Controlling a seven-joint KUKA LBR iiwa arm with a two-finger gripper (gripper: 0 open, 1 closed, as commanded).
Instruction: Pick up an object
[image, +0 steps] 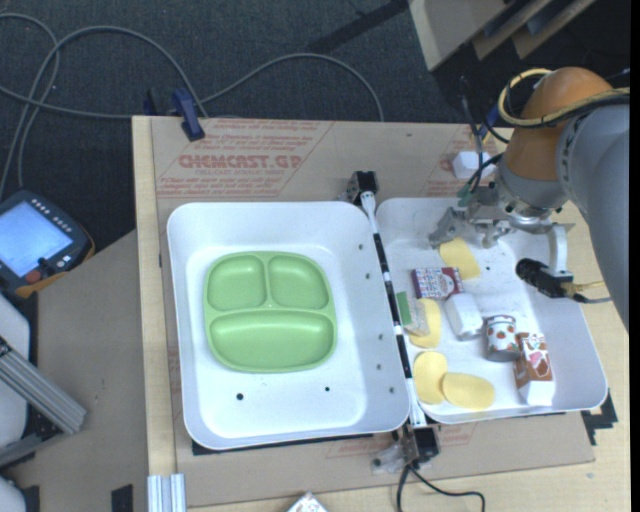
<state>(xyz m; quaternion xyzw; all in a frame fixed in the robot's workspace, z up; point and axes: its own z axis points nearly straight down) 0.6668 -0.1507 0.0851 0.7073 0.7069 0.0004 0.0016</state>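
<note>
The table (250, 160) under me is a pale board with red print, and it carries two shallow white bins side by side. My arm (600, 150) comes in from the right, grey, with the orange band (550, 105) bent over the far right corner and the wrist pointing down into the right bin (585, 350). The left bin (190, 300) holds a green divided plate (270, 310), lying flat near its middle with its two small compartments on the far side. My jaws hang low over the far end of the right bin, close to its back wall. From this slant I cannot tell whether they are spread or pressed together, and nothing shows between them. The nearest thing to pick up is a yellow oval piece (461, 258), which lies flat on the bin floor just beside my jaws, on their near side. Its long axis runs from far left to near right. Whether it touches me I cannot tell. Further toward the near edge lie a red and white carton (533, 362), two yellow rounds (468, 390) overlapping each other, a small brown can (498, 336), a white block (462, 316) and a purple and white packet (436, 283), all well apart from my jaws.
</note>
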